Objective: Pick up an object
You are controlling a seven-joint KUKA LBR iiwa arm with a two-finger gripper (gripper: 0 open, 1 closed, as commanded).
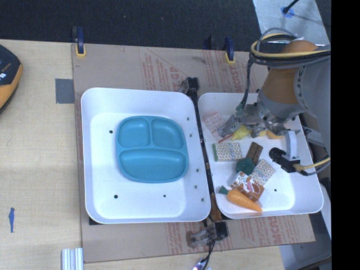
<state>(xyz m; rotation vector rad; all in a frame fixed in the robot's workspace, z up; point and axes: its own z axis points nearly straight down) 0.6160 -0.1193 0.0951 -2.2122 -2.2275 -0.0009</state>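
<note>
The bench [39, 167] is pale wood, and most of it is covered by a brown cardboard sheet [140, 66] printed with faded red lettering. Two blue clamps [79, 41] pin the sheet's far edge, the second one [229, 49] further right. On the cardboard sit two shallow white bins side by side, touching: the left bin [95, 196] and the right bin [306, 198]. A grey tape square [64, 90] sticks to the wood just left of the sheet. At the far left edge lies a black and orange device [7, 75].
</note>
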